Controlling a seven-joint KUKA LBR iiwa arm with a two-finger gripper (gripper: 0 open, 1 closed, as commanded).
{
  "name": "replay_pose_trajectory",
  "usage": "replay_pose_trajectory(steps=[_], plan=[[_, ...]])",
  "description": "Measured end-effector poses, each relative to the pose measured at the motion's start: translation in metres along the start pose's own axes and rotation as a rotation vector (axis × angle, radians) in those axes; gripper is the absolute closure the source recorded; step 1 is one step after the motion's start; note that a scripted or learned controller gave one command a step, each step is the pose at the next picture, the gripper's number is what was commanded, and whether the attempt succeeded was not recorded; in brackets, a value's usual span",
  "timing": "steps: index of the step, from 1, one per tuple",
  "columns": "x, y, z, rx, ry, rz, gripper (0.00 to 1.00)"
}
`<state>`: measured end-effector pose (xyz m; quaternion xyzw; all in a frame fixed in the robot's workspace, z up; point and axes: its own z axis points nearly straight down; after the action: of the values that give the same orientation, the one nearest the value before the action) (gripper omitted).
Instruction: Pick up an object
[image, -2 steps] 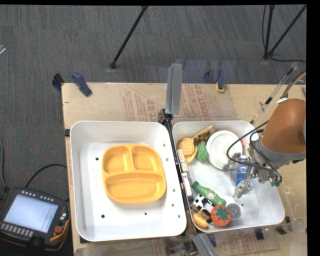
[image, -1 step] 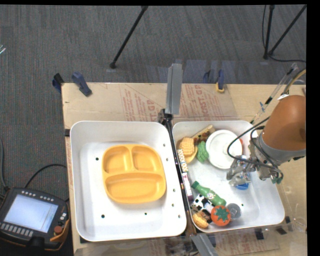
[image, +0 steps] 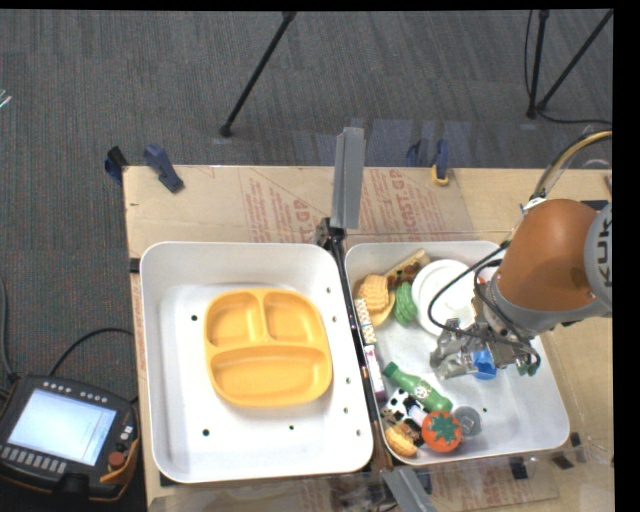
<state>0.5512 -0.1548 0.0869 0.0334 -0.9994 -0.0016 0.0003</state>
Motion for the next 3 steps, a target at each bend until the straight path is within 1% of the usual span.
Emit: replay_pose_trajectory(steps=[1,2,3], plan=[[-0.015,0.068,0.000,0.000,-0.001,-0.063,1.00],[-0.015,0.067,-0.001,0.001,-0.001,-0.063,0.00],[-0.064,0.046,0.002,0.000,0.008,-0.229,0.00]])
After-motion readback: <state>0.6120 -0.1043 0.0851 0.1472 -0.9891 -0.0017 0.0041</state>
